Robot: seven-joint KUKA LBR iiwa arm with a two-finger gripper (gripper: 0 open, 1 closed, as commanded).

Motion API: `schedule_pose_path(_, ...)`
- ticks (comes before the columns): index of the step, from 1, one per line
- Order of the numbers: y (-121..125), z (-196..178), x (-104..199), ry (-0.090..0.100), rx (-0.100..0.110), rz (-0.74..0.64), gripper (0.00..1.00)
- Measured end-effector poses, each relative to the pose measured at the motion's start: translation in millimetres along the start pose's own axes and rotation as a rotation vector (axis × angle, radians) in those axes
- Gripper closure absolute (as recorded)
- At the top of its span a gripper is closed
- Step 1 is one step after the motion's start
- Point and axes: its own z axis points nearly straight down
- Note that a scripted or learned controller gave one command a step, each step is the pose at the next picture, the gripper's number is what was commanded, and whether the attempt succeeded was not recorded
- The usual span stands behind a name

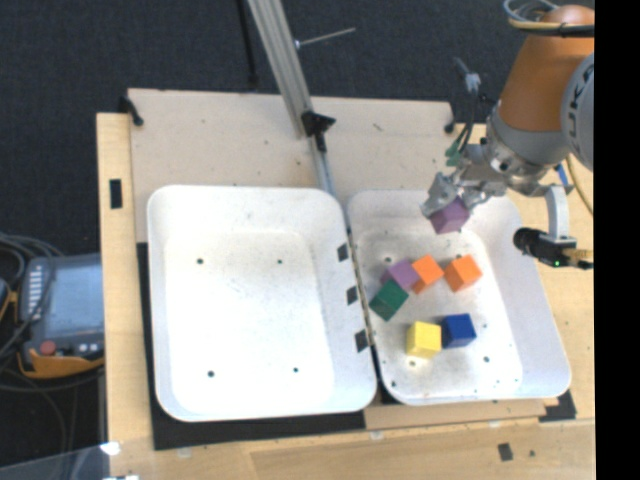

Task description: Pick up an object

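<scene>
1. Gripper (452,206): poised over the far part of the right bin (520,363), fingers clenched on a purple block (451,216), which hangs clear of the bin floor.
2. Arm (535,88): grey with an orange band, reaching in from the right above the bin's far right corner.
3. Loose blocks on the right bin floor: a second purple block (403,273) touching an orange block (427,271); another orange block (462,272) just beside them; a green block (389,298) nearest the left bin.
4. Nearer the camera: a yellow block (423,339) and a blue block (458,329), side by side and touching.
5. Left bin (250,298): white, speckled with small dark marks.
6. Aluminium rail (283,53): slants from the upper edge down to the gap between the bins.
</scene>
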Motion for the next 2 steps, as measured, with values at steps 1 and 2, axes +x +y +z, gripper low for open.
schedule_pose_path(1,-14,-10,45,0.001,-0.002,0.0,1.0)
schedule_pose_path(2,-30,-11,101,0.0,-0.001,0.003,1.0)
